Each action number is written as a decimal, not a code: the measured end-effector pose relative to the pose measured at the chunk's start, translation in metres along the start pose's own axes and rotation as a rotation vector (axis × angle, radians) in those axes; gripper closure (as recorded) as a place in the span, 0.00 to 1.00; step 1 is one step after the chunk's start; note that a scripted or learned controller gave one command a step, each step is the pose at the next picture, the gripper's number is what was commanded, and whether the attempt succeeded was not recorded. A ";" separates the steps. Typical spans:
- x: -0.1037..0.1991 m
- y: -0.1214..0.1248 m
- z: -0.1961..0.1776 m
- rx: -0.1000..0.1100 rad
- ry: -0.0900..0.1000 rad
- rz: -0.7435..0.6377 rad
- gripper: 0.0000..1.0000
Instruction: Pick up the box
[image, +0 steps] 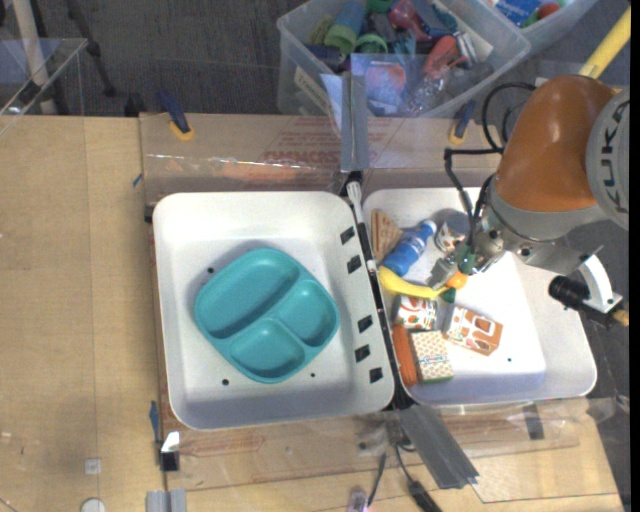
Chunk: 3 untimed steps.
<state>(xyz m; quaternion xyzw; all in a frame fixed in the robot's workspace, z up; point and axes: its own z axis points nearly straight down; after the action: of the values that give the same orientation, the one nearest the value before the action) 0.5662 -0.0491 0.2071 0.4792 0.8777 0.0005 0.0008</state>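
Well, from my remote seat the target reads as the small flat cardboard box with orange-and-white print (472, 331), lying in the right-hand shallow white plastic bin (560, 350), toward that bin's six o'clock side. I judge it light and fairly stiff, though thin card will dent if squeezed hard, and its printed faces look smooth enough to slide. It lies flat and a little askew, so I'd take it across its two long edges from above, near the middle, where nothing else crowds it.

Crowding is the trouble. A second, smaller card carton with a pale printed face (432, 356) sits just beside it at its seven o'clock, a soft yellow banana-shaped toy (410, 285) lies at its eleven o'clock, and a blue plastic bottle with a white cap (408, 250) rests farther up at twelve. The left white bin (180, 330) carries a teal divided plastic plate (265, 315) and plays no part.

The grey arm with its orange band (550, 140) comes in from three o'clock and bends down over the right bin; the hand (462, 262) hangs above the banana's right end, at roughly twelve o'clock from the box. I cannot tell whether it is spread or closed, as dark fittings and cabling clutter it, and I see nothing gripped in it
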 end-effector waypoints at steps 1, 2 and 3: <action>0.000 0.000 0.000 0.000 0.000 0.001 0.00; -0.031 -0.047 0.074 0.002 0.001 -0.015 0.00; -0.044 -0.030 0.118 -0.005 -0.003 0.434 0.00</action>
<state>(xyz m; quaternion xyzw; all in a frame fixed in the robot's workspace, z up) 0.5648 -0.1020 0.0894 0.6569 0.7540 0.0023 0.0032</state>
